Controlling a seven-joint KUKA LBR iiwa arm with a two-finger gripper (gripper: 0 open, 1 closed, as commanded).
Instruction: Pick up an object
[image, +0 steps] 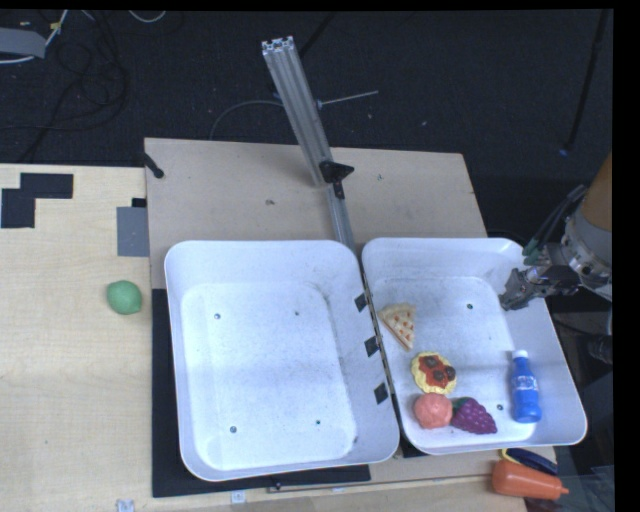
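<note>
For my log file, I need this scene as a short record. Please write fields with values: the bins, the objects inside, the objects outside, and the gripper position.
left bin: no objects visible inside
right bin: holds five objects
objects in right bin: waffle wedge, pizza toy, peach ball, purple grapes, blue bottle
outside bins: green ball on the bench at left; orange toy below the right bin
gripper: over the right bin's right edge, nothing seen between its fingers

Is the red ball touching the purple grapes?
Touching. The camera view shows the red ball and the purple grapes pressed side by side near the front of the right bin, with no white floor between them.
</note>
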